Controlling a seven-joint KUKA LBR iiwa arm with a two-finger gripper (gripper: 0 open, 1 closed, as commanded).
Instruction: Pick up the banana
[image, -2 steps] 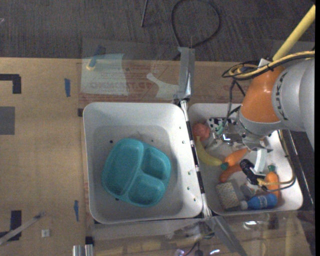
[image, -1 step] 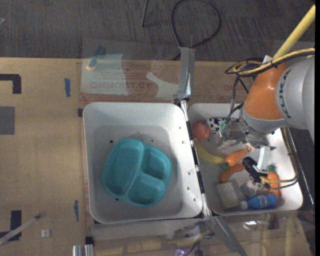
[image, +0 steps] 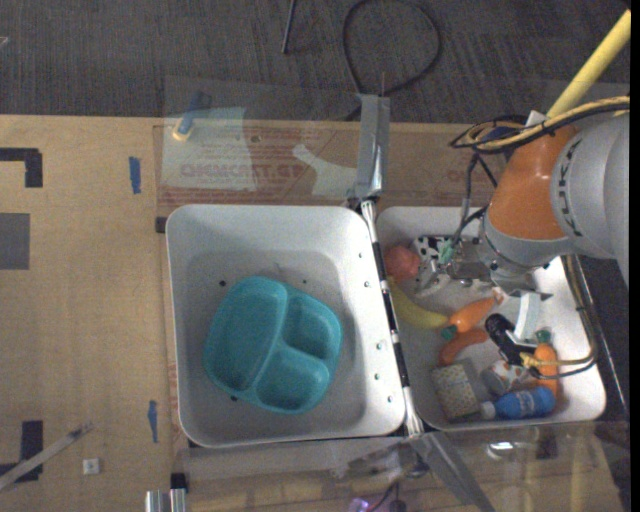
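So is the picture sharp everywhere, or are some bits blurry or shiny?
In the camera view the teal plate in the left bin is fairly crisp with soft shadow around it; the clear sheet behind the bins shows pale glare; the small things in the right bin, like the banana, look soft and crowded under the arm.

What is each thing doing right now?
banana: lying in the right bin, partly under the arm.
teal plate: right side up in the left bin.
blue bottle: lying on its side.
sponge: lying flat.
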